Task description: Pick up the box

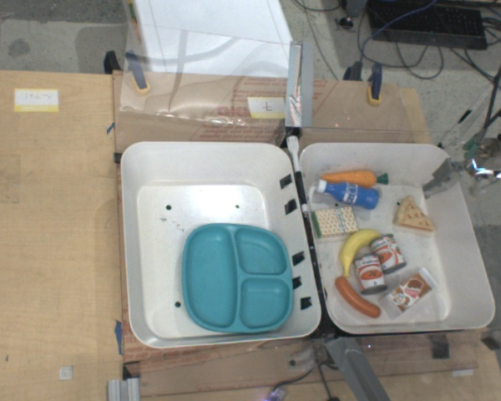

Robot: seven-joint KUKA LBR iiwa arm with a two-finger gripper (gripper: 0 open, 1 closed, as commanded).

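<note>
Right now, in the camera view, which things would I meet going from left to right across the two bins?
Teal divided plate → checkered box → banana → two red cans → wedge of cheese → gripper at the right bin's far right edge.

Pincer [459, 174] blurred, arm cut off at right edge.

gripper [451, 175] at 3 o'clock of the view, mostly cut off by the edge. The part that shows is a dull grey, flat, wedge-shaped tip narrowing toward 8 o'clock. At its 3 o'clock is shiny silver metal hardware with bright glints, blurred. Screws and markings are too small to tell.
</note>
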